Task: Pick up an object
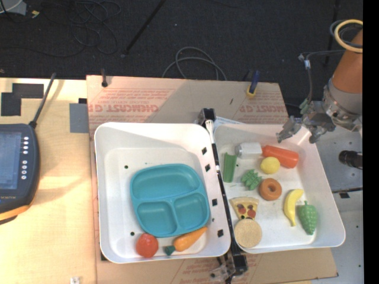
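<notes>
Brown cardboard over the surface [177, 102], bearing two white bins. Left bin [115, 141]: teal tray [169, 197], tomato [147, 245] and carrot [190, 239] along its near edge. Right bin [328, 218]: red pepper [282, 155], lemon [270, 165], donut [270, 189], broccoli [251, 178], cucumber [229, 167], pizza slice [244, 207], cookie [248, 233], banana [291, 206], grapes [307, 217]. Gripper [303, 130] above the right bin's far right corner, fingers [286, 129] spread wide, holding nothing, just beyond the pepper.

a grey teach pendant [15, 164] lies left of the bench, black cables [195, 61] behind the cardboard sheet [177, 102].
</notes>
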Tool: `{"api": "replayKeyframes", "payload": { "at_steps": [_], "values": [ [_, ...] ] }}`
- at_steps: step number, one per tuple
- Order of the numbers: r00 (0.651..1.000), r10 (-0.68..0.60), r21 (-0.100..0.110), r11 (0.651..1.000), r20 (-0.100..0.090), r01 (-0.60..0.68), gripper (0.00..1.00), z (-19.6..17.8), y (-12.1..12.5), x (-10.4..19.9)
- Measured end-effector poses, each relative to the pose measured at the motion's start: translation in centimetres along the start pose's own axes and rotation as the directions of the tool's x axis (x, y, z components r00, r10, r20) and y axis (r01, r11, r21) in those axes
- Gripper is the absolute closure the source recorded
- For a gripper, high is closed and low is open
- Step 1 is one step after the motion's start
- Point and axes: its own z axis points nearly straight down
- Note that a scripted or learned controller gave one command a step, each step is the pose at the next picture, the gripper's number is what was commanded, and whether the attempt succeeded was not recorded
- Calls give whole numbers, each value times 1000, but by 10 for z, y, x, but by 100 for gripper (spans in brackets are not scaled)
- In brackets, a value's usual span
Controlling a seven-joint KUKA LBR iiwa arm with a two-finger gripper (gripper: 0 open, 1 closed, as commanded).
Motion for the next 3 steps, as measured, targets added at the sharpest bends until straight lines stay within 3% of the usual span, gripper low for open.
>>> {"api": "replayKeyframes", "payload": {
  "at_steps": [1,2,3],
  "values": [
    [1000,-3,-4,1000,6,3,0,106,16,-9],
    [1000,-2,-17,1000,5,2,0,117,-1,23],
    [1000,-1,3,1000,-2,1,0,139,-64,79]
  ]
}}
